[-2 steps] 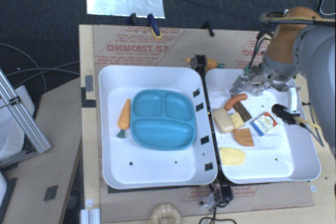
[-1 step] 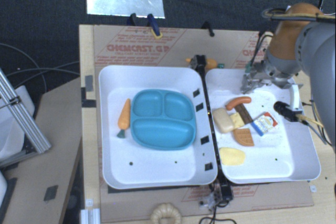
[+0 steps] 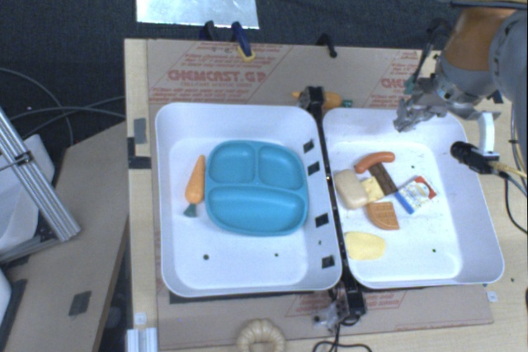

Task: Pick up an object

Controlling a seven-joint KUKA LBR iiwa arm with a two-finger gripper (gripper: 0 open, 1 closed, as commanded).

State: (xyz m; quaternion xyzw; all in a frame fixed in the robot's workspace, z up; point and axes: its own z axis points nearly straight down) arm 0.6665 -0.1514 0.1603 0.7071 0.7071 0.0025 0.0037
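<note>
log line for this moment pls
arm: gripper above right bin far edge | holding: nothing seen | right bin: toy foods clustered | left bin: blue plate, carrot

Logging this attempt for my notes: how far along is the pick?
Nothing looks picked yet. The end effector sits over the right bin's far edge. The sausage, bread, cookie and packet all lie in that bin. Descending, gripping and lifting remain.

Gripper (image 3: 407, 121) above right bin's (image 3: 474, 255) far edge; toy foods (image 3: 375, 190) below, blue plate (image 3: 254, 187) left.
</note>
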